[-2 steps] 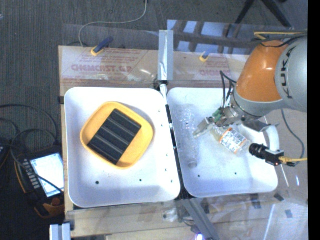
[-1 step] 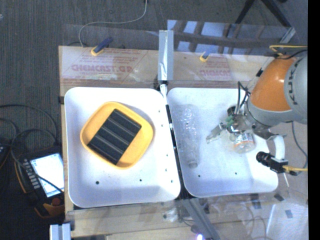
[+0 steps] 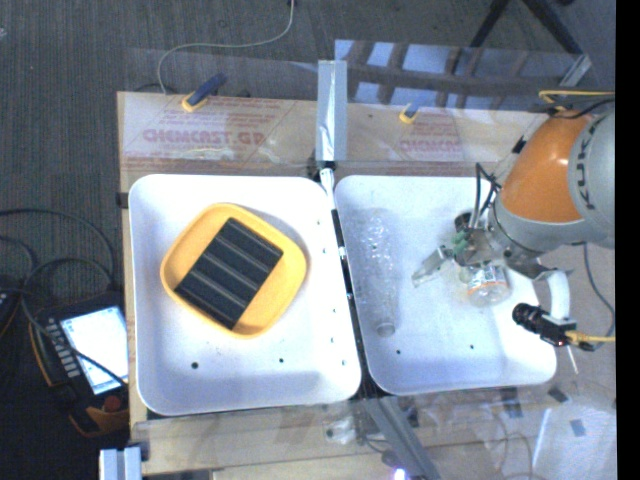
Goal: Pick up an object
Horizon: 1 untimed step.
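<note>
step: my pincer low in the right bin, over a small clear object; grip state: cannot tell | clear tube left of pincer; yellow tray in left bin | next: likely close, lift straight up

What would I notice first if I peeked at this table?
Probably the big yellow dish with a dark ridged block on top, sitting in the left white bin. Next, the robot arm's bright orange band at the right, with its gripper down in the right bin beside a long clear tube.
</note>
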Available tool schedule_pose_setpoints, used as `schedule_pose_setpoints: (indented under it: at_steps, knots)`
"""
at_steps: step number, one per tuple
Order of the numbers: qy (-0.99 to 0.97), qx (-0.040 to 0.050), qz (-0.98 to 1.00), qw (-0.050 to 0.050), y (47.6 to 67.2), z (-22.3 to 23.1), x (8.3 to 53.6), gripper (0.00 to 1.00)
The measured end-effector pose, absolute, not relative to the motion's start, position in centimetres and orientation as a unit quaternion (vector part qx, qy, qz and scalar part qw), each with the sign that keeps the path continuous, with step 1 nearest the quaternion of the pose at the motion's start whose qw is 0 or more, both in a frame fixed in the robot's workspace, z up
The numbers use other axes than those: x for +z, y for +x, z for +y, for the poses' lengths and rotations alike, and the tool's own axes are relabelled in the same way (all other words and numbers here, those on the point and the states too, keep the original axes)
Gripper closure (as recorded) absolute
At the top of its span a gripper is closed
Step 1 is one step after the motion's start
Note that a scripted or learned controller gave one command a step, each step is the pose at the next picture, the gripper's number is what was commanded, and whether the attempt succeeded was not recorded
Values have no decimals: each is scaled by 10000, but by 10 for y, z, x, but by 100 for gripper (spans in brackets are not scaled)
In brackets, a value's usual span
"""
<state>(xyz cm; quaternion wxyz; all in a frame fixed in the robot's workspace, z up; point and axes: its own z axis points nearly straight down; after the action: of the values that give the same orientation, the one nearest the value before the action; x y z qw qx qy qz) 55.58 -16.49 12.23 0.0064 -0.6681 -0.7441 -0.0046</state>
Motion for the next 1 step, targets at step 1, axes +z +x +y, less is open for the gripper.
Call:
schedule_pose_setpoints:
  at_steps: [1]
  knots:
    - [-6534, -115, -7569, 118, 585, -179, 112, 0]
